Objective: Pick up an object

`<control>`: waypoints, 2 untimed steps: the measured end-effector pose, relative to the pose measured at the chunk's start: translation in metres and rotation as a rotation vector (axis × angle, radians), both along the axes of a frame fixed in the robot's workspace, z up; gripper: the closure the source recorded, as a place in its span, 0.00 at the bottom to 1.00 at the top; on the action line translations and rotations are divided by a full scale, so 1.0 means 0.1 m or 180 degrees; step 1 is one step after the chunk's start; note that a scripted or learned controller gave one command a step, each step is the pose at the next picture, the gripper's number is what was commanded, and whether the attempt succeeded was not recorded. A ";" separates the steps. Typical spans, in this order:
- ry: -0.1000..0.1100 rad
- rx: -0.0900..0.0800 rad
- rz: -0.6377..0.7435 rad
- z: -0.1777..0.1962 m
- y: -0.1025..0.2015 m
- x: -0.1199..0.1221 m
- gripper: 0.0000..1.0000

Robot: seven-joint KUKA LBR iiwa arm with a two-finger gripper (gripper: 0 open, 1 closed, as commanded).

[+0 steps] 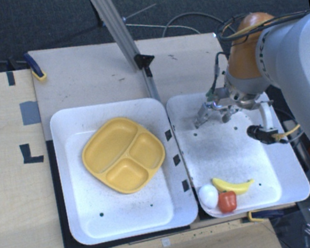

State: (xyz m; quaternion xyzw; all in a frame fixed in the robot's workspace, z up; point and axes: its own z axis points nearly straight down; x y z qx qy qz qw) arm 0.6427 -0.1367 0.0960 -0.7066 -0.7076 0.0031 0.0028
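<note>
Yellow tray [123,154], yellow banana [233,185] — red pepper [228,201], white egg [208,196]

1. We see a pale bench [92,72] that carries two shallow white bins side by side, their inner rims touching.
2. The left bin [70,183] sits on a dark mat [64,225] that shows along its left and near edges.
3. The right bin [286,177] lies just beside it.
4. On the bench's far left corner we find a clamp [35,66] with a yellow tip.
5. A slanted metal rail [117,29] meets the bench behind the bins.
</note>
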 end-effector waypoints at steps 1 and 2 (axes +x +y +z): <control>-0.0018 -0.0004 0.0002 -0.08 0.01 0.00 0.00; -0.0020 -0.0003 0.0007 0.02 0.01 0.00 1.00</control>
